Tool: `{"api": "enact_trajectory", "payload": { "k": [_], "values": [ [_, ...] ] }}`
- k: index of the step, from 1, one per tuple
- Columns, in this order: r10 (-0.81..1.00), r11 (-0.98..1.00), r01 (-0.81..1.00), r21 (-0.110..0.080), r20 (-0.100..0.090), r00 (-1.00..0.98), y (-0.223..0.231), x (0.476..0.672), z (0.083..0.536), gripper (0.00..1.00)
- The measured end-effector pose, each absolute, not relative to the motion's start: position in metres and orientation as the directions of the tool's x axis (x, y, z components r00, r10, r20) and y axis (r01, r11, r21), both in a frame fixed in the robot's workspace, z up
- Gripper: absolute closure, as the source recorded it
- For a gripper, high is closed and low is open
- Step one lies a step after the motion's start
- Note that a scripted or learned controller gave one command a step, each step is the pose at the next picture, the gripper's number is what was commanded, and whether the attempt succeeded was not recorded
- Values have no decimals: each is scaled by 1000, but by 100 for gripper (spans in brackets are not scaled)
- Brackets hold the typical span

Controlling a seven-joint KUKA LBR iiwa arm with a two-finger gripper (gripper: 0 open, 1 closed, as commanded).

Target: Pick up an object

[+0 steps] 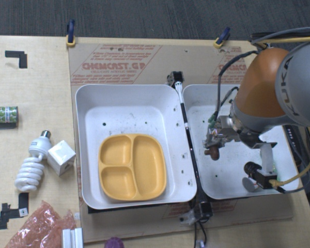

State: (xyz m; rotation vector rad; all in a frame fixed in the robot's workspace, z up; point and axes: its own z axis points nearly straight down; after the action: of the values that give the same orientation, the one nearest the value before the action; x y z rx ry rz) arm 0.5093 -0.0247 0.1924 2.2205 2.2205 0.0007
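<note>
Looking down on the bench, we see two shallow white bins side by side on a brown printed board. The left bin holds a yellow divided plate, the one clear thing to pick. It lies flat on the floor of that bin, towards the near wall and slightly right of the middle. It has two small compartments on its left and one long compartment on its right. The bare floor behind it carries a few dark specks.

Over the right bin the arm reaches in from the right, its orange band above the bin's far half. The gripper hangs over the left part of this bin, well apart from the plate, with the divide between the bins lying between them. We cannot tell whether it is spread or closed. A small brown lump shows at its tip; we cannot tell whether it belongs to the gripper or is a separate thing.

Outside the bins, on the bench to the left, lie a spiral light bulb, a white cube touching it, and a green can farther back.
</note>
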Motion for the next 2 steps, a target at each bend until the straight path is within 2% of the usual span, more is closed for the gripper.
{"api": "enact_trajectory", "payload": {
  "k": [1, 2],
  "values": [
    [1000, 2, 1000, 0, -1, -2, -12, 518, 202, 100],
    [1000, 2, 1000, 0, -1, -2, 6, 552, 206, 100]
  ]
}}
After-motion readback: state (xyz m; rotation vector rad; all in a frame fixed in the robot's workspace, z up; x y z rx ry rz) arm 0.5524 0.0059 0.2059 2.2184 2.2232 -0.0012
